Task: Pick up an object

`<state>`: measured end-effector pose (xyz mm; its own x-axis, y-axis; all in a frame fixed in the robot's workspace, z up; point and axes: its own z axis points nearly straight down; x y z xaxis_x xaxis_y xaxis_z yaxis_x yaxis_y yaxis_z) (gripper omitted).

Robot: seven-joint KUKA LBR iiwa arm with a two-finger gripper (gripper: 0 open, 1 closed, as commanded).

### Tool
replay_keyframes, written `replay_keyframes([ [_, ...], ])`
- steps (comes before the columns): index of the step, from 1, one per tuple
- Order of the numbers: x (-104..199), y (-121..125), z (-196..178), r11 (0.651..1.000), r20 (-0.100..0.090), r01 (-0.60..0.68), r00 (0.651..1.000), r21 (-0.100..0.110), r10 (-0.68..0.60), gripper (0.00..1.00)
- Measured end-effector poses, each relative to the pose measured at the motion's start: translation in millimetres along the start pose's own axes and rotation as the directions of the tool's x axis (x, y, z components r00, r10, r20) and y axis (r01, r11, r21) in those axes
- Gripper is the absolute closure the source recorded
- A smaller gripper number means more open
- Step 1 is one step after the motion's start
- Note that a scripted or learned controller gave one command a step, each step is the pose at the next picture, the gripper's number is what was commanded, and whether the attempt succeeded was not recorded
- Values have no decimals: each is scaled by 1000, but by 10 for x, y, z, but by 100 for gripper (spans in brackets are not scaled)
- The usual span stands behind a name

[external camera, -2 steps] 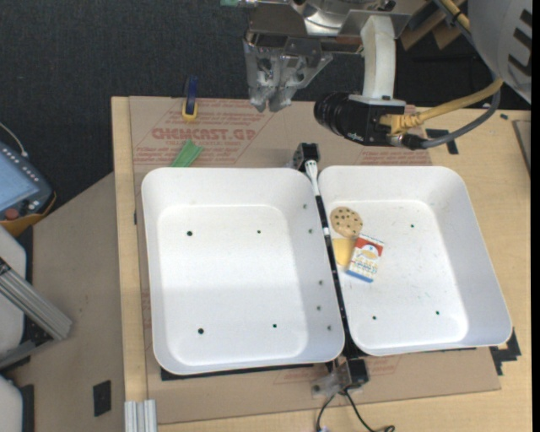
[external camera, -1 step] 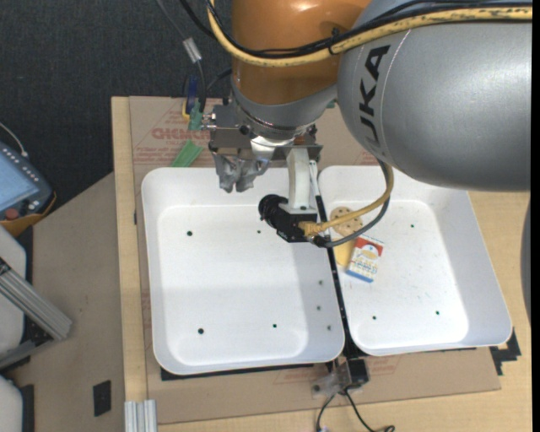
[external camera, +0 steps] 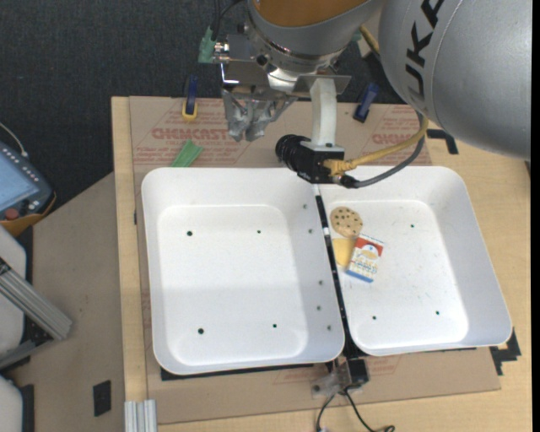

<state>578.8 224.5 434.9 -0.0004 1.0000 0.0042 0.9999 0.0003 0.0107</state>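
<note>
This is a robotics lab or test cell, not a home or shop. A large grey industrial arm (external camera: 456, 67) with an orange band (external camera: 304, 10) hangs over a bench topped with a printed cardboard sheet (external camera: 152, 135), held down by clamps (external camera: 191, 99) at its far edge. Two shallow white bins (external camera: 160, 253) sit side by side on it, with exposed cabling (external camera: 384, 164) and a small connector (external camera: 350, 374) below them. An aluminium profile (external camera: 34, 304) crosses the left side.
</note>
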Motion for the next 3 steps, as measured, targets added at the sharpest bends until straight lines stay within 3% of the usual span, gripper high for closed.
replay_keyframes([
  [1, 13, -922, -896, 1000, -1, 5, 1000, 4, -5, 100],
  [2, 3, -461, -1013, 1000, 3, -2, 1000, 5, 2, 100],
  [3, 2, -595, -1010, 1000, 4, 0, 1000, 12, 0, 100],
])
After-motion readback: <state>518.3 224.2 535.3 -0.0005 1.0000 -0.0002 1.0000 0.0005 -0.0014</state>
